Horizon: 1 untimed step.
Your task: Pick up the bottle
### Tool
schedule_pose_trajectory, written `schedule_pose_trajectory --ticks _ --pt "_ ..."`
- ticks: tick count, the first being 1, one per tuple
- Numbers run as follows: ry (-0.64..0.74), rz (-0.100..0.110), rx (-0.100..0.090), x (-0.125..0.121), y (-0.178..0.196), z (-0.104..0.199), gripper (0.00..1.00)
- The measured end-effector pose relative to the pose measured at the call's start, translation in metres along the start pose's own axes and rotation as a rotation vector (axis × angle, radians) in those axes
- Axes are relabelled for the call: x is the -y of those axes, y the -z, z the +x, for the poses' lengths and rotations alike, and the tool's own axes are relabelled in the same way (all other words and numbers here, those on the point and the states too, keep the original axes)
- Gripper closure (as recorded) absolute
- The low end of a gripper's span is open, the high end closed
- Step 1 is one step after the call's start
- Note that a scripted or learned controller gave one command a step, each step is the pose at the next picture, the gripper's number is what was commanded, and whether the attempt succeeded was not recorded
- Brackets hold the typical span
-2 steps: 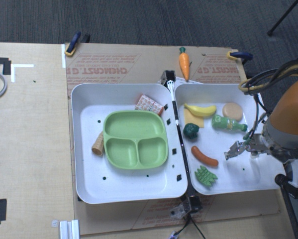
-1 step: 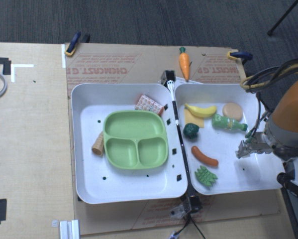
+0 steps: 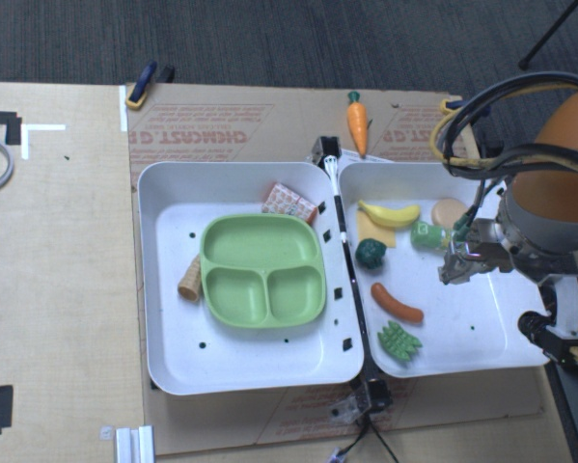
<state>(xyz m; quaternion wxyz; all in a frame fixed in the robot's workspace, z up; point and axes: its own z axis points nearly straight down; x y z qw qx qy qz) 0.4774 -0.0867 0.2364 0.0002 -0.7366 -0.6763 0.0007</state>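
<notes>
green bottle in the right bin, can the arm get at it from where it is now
Probably yes: the pincer sits right beside the green bottle, and nothing lies between them; the banana is on its far side.

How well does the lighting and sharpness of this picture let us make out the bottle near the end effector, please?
Camera view: even overhead light, soft shadows, no strong glare on the white bins; the green bottle is small and slightly blurred beside the end effector, whose dark parts merge together.

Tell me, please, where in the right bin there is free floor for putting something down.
Free: right bin floor between sausage, leafy green and right wall. Crowded: the back, with banana, broccoli, green bottle and gripper.
</notes>
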Motion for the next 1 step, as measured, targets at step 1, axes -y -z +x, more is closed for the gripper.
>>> schedule_pose_trajectory --ticks 1 --pt "-0.198 0.000 0.000 0.0039 -0.0022 0.0445 1.00"
